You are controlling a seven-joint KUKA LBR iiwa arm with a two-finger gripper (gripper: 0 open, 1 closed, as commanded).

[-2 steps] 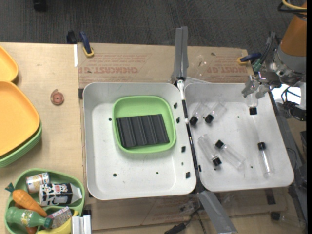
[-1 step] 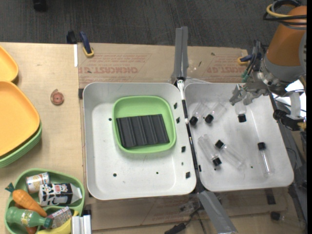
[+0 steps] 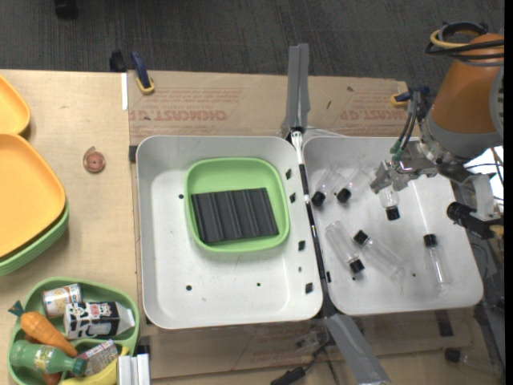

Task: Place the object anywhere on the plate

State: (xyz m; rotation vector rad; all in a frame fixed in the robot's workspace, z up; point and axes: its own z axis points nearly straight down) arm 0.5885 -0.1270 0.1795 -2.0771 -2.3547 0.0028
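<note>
My gripper [image 3: 390, 181] hangs over the upper middle of the right bin [image 3: 449, 299]. It is shut on a clear vial [image 3: 390, 199] that points down, its black cap [image 3: 392, 212] at the lower end. The green plate [image 3: 236, 172] sits in the upper part of the left bin [image 3: 160, 295], well to the left of the gripper. A dark ribbed block [image 3: 237, 214] lies flat on the plate and covers most of its floor.
Several more clear vials with black caps lie in the right bin, such as vial [image 3: 346, 247] and vial [image 3: 434, 261]. The raised divider [image 3: 309, 215] runs between the bins. Yellow plates [image 3: 24, 191] and a bowl of toy food [image 3: 68, 335] stand far left.
</note>
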